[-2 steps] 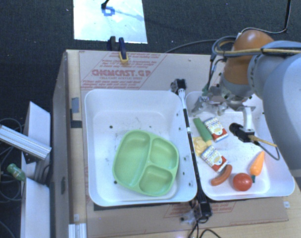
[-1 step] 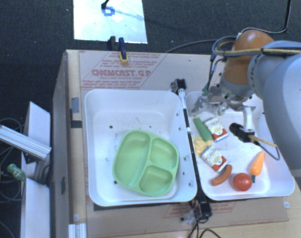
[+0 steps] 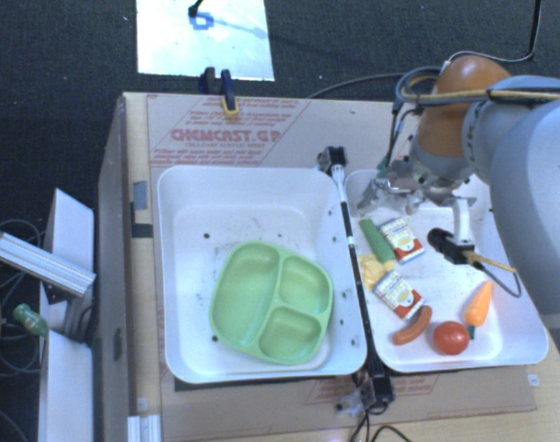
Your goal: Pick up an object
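Robotics lab: bench (image 3: 262,122) with white bins (image 3: 183,247); grey arm (image 3: 529,145); loose cables (image 3: 22,224)

The room light falls evenly from overhead, bright enough that the two white bins (image 3: 262,191) look washed out, with a pale glare on the sheet (image 3: 204,26) lying on the dark floor. Shadows are soft and short, pooling faintly under the green plate (image 3: 273,300). The whole view is slightly soft and grainy, and the near arm (image 3: 529,155) blurs at the right.

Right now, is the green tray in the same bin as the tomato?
No. The green tray lies in the left bin, while the tomato sits in the right bin with the other toy food.
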Robot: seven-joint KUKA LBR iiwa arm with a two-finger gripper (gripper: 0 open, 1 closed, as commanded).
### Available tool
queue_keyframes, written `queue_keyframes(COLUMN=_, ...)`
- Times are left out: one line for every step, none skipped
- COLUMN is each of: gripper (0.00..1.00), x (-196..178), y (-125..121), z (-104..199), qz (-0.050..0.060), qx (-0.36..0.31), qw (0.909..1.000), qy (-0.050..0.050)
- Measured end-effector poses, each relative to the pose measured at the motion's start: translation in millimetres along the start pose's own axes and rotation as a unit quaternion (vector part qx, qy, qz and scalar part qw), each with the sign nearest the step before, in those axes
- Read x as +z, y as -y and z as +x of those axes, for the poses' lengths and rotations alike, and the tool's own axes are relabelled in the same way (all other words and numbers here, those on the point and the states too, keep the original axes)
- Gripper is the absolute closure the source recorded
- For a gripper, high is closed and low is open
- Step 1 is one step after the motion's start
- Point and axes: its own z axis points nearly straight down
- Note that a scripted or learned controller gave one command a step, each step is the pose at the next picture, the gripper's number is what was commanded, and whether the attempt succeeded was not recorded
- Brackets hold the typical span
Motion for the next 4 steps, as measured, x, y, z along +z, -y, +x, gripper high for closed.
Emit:
queue_keyframes(gripper=0.00, x=0.1, y=0.1, z=1.1, qz=0.000, qx=-0.001, qw=1.0000, qy=0.000)
queue_keyframes(gripper=0.00, x=0.1, y=0.1, z=1.0, qz=0.000, qx=-0.001, qw=1.0000, qy=0.000)
queue_keyframes(gripper=0.00, x=0.1, y=0.1, z=1.3, qz=0.000, qx=-0.001, qw=1.0000, qy=0.000)
queue_keyframes(gripper=0.00, x=0.1, y=0.1, z=1.2, qz=0.000, qx=-0.001, qw=1.0000, qy=0.000)
